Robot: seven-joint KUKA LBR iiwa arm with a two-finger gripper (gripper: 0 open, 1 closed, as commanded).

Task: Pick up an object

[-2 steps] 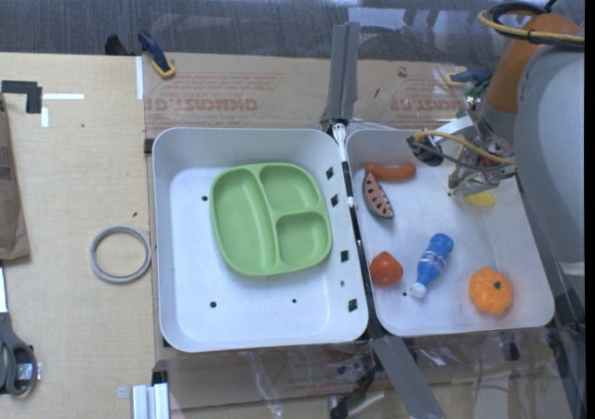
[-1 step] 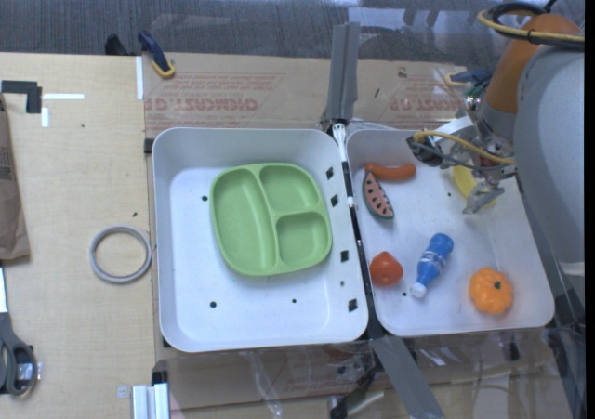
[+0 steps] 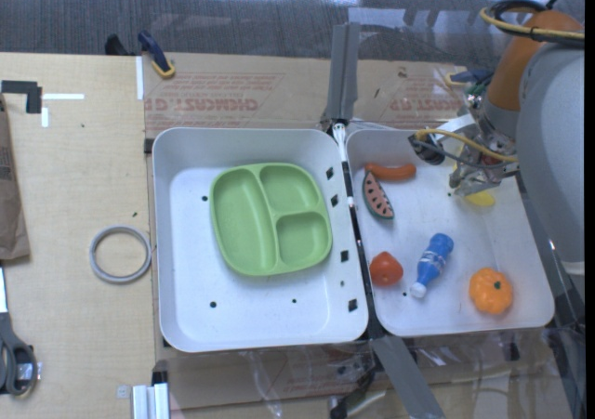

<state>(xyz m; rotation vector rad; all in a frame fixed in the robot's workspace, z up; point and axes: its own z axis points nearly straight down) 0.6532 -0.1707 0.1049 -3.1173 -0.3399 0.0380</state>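
Right now the arm point(image 3: 558, 129) comes in from the right edge, its big grey body over the right bin's point(image 3: 521, 315) far right corner, orange band point(image 3: 511, 73) up top w/ cables looped round the wrist. The pincer point(image 3: 476, 180) points down and left into the back of that bin, low over a yellow object point(image 3: 482, 196) that pokes out just beneath it. Can't tell if the pincer is spread or pressed together, or whether it's pinching the yellow thing – wires and wrist hardware hide the tips.

Other stuff in the right bin: a red-orange sausage point(image 3: 391, 171) near the back left, a watermelon slice point(image 3: 376, 196) just below it by the left wall, a red tomato point(image 3: 386, 268) further forward, a blue & white bottle point(image 3: 429, 264) lying tilted just beside the tomato, and an orange pumpkin point(image 3: 491, 292) near the front right corner, well apart from the pincer.

Left bin point(image 3: 186, 315) holds a green divided plate point(image 3: 271, 217), approx. centre. On the desk point(image 3: 74, 176) left of the bins lies a grey ring point(image 3: 121, 253); a blue and yellow clamp point(image 3: 156, 53) sits at the back.
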